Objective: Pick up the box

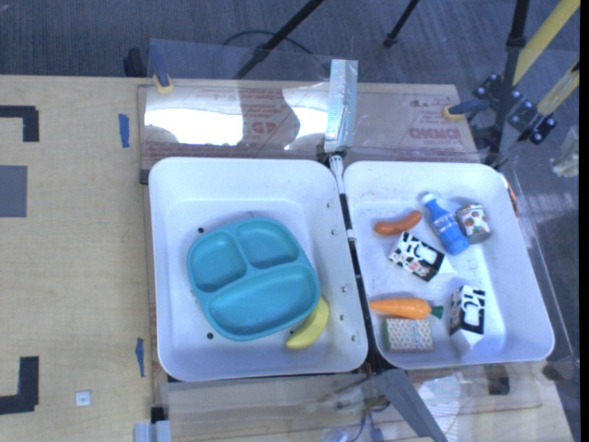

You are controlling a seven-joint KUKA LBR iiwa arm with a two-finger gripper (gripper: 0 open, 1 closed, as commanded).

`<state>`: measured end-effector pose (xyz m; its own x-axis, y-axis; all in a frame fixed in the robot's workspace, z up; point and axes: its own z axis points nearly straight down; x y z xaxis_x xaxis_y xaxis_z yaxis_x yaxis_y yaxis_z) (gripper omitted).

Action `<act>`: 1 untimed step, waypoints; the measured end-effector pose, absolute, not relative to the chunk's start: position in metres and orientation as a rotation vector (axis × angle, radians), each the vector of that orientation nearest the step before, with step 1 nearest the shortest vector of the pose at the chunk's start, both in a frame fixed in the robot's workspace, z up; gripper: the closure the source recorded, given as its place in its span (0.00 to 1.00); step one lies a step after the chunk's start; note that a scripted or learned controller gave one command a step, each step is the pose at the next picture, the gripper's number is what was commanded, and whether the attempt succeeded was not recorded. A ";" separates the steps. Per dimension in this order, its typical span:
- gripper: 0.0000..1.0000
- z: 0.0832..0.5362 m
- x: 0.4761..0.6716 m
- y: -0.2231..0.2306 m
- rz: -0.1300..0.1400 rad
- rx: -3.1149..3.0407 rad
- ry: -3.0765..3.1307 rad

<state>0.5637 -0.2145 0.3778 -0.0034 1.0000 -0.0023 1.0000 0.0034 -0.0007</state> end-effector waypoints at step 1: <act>1.00 0.320 0.658 -0.220 -0.001 2.244 2.194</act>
<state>0.6584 -0.2199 0.3198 0.0224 0.9997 -0.0026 0.9997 -0.0224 0.0016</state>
